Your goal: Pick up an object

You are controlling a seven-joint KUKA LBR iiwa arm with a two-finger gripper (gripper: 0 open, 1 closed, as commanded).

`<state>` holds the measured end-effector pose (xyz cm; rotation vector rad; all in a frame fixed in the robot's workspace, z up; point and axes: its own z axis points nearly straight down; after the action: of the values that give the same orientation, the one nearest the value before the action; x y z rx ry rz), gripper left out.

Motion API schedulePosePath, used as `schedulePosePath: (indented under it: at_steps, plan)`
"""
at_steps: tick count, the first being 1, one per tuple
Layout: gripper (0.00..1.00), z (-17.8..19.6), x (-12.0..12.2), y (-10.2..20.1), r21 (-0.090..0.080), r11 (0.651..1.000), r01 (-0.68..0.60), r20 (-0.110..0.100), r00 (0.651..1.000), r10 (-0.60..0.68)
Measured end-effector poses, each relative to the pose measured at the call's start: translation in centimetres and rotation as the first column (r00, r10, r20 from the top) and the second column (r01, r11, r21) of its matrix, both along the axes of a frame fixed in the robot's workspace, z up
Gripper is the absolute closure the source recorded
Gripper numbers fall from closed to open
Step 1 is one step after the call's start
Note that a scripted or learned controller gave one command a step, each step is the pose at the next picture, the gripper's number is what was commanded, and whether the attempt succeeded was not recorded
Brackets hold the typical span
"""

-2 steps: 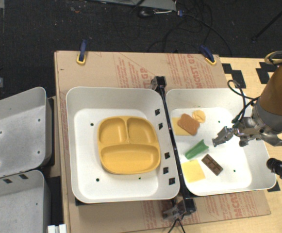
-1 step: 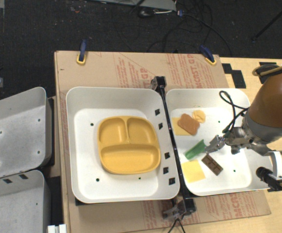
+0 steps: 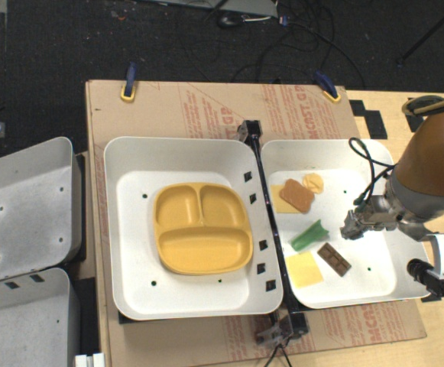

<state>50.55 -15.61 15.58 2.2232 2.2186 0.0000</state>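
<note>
Two white bins sat side by side on a cardboard sheet. The left bin [image 3: 122, 205] held a yellow tray [image 3: 203, 229] with three compartments, nothing in them. The right bin [image 3: 374, 281] held the loose items, all in its left half. A brown slab [image 3: 296, 196] lay near the top, long axis running upper left to lower right, with a pale yellow disc [image 3: 313, 182] touching its upper right end. Below them a green piece [image 3: 309, 236] lay slanted, long axis lower left to upper right. A dark brown bar [image 3: 333, 258] lay just right of and below the green piece, long axis upper left to lower right. A yellow square [image 3: 304, 270] lay flat beside the bar's left, near the divider.

The arm [image 3: 428, 167] came in from the right, over the right half of the right bin. The gripper [image 3: 357, 226] was above the bin floor, right of the green piece and above the bar, apart from both. Nothing sat between it and those items. Pincer state: cannot tell, too small and dark. Nothing seen in it.

Two blue-yellow clamps [image 3: 129, 82] held the cardboard's far edge. Grey panels [image 3: 23, 197] lay left of the bench.
</note>
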Motion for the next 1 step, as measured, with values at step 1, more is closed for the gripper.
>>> schedulePosePath:
  at_steps: [1]
  plan:
    - [1.00,4.91,1.08,-0.23,-0.001,1.000,-0.005,0.005,1.000,0.005]
